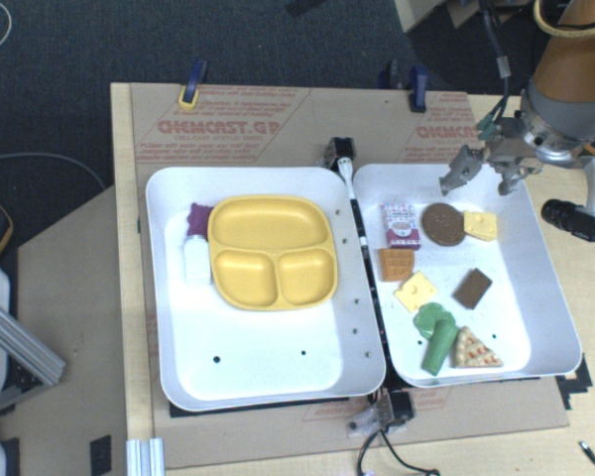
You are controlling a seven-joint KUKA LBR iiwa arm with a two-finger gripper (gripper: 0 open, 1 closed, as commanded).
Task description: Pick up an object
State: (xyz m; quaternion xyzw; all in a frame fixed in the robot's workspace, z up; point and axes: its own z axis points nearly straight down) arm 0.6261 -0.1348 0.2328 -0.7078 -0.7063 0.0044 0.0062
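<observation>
Gripper point(486, 170) hangs over the far edge of the right bin point(545, 266), fingers spread, nothing between them. Just nearer than it in that bin: one round brown cookie point(443, 224), two yellow cheese pieces point(481, 226), one waffle-textured square point(397, 263), one pizza wedge point(473, 350), one green cylinder point(437, 337). Left bin point(169, 266) carries one glossy yellow three-compartment tray point(273, 250).
</observation>
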